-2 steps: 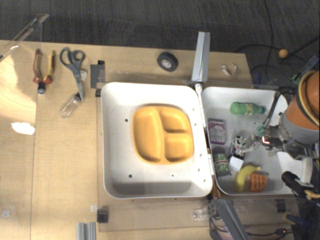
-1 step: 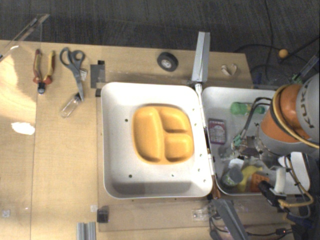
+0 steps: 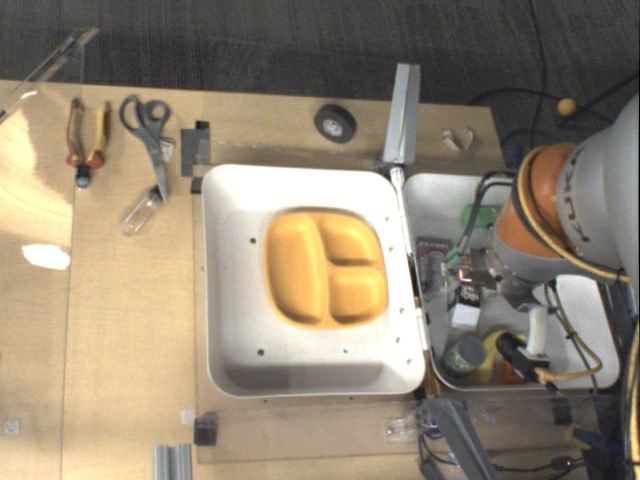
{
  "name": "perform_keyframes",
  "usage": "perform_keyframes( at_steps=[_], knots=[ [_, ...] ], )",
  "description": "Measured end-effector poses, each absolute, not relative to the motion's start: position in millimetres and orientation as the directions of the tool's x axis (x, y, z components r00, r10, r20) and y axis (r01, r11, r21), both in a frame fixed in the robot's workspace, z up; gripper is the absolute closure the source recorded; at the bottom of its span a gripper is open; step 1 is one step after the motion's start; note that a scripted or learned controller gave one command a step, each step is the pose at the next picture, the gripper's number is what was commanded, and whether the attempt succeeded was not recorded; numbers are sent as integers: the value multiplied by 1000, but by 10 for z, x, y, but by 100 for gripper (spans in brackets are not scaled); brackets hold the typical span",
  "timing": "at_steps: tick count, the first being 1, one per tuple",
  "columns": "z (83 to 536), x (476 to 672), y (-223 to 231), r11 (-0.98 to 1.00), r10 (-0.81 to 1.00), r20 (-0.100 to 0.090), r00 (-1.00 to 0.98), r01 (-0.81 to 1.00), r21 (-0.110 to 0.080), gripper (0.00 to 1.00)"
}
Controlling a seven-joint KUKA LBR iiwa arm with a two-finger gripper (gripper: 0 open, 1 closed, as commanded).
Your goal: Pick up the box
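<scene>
My gripper [image 3: 466, 280] hangs low over the left half of the right bin [image 3: 590, 298], under the grey arm with its orange band. A small dark purple box [image 3: 432, 258] lies by the bin's left wall, just left of the gripper. Directly in front of the gripper sits a small white box-like piece [image 3: 463, 315], touching or nearly touching it; whether it is held is hidden by the wrist. A green item [image 3: 478, 214] peeks out behind the arm.
A yellow divided tray [image 3: 325, 268] lies in the left bin [image 3: 240, 358]. A grey round lid [image 3: 465, 354], a yellow item [image 3: 490, 356] and a red piece [image 3: 514, 371] crowd the right bin's front. Scissors [image 3: 150, 133], pliers [image 3: 85, 138] and a tape roll [image 3: 335, 123] lie on the bench.
</scene>
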State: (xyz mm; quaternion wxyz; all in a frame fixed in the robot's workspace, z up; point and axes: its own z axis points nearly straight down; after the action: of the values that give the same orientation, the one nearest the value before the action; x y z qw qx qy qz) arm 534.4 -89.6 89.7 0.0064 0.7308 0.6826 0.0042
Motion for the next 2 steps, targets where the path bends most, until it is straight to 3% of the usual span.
perform_keyframes(
  at_steps=[1,2],
  knots=[
    [1025,5371,-950,-72,997,-10,72,997,26,100],
    [2110,4885,-610,-230,973,1,230,973,5,100]
  ],
)
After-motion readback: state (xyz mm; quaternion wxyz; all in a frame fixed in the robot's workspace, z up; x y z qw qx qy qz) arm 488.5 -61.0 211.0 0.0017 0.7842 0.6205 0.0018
